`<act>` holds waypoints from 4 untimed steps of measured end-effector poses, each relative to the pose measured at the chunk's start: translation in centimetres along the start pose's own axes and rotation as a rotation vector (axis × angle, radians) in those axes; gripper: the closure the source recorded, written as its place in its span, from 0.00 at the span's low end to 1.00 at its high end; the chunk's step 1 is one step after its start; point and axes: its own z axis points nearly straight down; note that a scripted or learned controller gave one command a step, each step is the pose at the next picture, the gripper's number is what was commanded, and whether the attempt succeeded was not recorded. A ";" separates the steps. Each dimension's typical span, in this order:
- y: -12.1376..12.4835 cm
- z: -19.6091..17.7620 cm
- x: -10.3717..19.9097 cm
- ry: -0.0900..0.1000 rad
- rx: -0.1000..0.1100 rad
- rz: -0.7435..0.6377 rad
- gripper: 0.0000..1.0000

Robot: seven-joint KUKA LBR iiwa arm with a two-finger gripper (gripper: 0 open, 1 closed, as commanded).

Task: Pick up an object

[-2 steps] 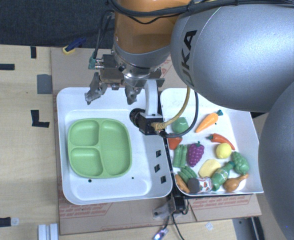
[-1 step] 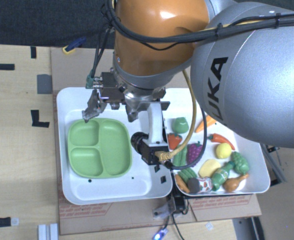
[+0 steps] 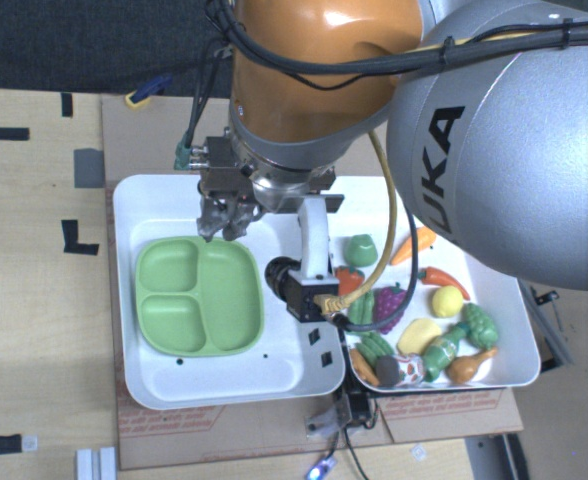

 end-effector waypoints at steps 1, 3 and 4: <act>0.5 10.4 -3.3 -0.004 0.008 0.008 1.00; 0.5 7.9 -2.9 0.001 0.004 -0.002 1.00; 0.5 21.3 -0.2 -0.004 0.012 0.001 1.00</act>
